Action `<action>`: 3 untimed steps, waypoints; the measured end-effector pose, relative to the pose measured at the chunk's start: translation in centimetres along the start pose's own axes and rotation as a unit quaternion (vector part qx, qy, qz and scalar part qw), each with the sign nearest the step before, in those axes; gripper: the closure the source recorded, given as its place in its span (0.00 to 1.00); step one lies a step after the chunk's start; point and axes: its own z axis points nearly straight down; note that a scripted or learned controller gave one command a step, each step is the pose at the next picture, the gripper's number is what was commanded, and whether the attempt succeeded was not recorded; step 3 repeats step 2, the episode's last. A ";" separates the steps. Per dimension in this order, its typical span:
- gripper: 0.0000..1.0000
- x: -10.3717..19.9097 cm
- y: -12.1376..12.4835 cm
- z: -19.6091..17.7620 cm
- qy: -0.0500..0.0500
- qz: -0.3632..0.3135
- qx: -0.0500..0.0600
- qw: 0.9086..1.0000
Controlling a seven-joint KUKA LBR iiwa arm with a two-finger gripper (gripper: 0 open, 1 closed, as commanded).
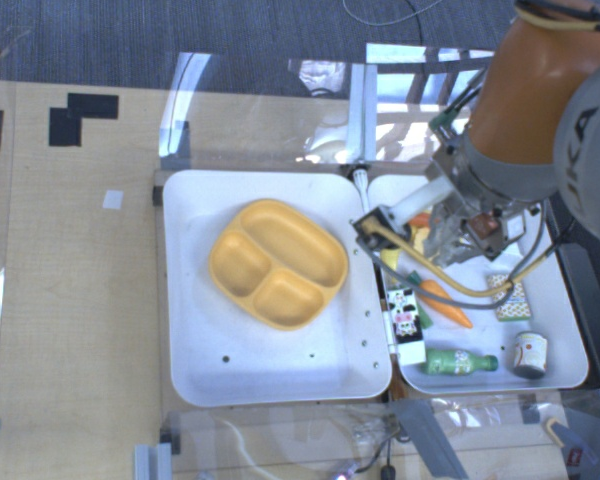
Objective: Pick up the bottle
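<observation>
Gripper point(458, 236) over right bin point(565, 353), upper part; finger state: cannot tell. Green bottle point(460, 362) lying flat lower in bin, well apart from it.

Bottle point(460, 362) in right bin point(570, 358), left of can point(529, 353).

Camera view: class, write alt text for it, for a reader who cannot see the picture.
A grey and orange robot arm reaches from the right over the right white bin, where a green bottle lies on its side near the front edge beside a small can and a carrot. The left white bin holds a yellow divided plate.
</observation>
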 end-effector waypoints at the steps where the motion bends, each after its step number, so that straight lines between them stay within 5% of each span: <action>1: 1.00 0.1 -1.4 -8.4 0.001 0.117 -0.001 0.993; 2: 1.00 8.9 -1.7 -8.3 0.000 0.118 -0.001 0.993; 3: 1.00 8.9 -1.7 -8.3 0.000 0.118 -0.001 0.993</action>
